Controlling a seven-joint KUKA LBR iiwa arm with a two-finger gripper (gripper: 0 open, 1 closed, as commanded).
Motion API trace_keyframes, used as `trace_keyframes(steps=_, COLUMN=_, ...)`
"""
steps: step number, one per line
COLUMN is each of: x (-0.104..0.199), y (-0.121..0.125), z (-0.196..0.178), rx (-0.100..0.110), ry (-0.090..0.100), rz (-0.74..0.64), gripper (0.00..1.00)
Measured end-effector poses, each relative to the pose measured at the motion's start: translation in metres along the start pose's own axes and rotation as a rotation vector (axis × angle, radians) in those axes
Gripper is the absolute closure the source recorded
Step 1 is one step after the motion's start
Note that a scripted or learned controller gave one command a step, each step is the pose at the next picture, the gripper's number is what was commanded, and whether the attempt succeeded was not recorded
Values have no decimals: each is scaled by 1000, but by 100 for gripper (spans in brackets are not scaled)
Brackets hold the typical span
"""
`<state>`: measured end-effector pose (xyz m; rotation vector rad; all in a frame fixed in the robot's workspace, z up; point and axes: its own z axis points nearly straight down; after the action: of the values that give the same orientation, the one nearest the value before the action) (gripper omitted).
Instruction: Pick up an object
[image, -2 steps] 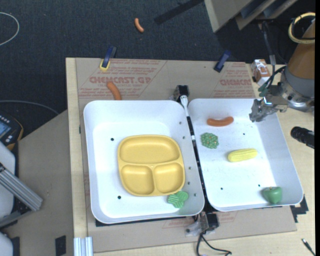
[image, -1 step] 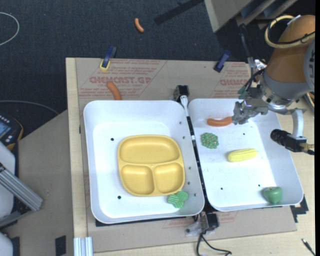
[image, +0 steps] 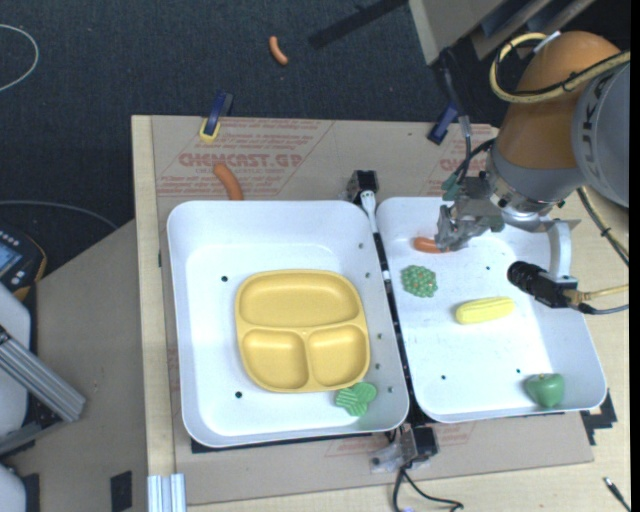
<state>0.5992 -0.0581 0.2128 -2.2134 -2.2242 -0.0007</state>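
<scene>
the gripper (image: 452, 232) is hovering at the right bin's (image: 575, 350) eleven o'clock, touching a smooth orange carrot (image: 427, 243); finger state is impossible to tell.

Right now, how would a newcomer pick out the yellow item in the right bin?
Look in the right bin, near its middle. The yellow corn cob lies on its side there, between the round green ball and the green pepper. It is the only yellow, elongated piece there.

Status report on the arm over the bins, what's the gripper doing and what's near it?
Gripper low in right bin, at far edge, over orange carrot piece. Grasp not confirmed. Green studded piece and yellow corn nearby, apart from the gripper.
</scene>
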Motion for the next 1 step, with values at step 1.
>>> trace_keyframes(steps=1, x=52, y=-3, z=3, rx=0, ry=-1, rz=0, gripper=100)
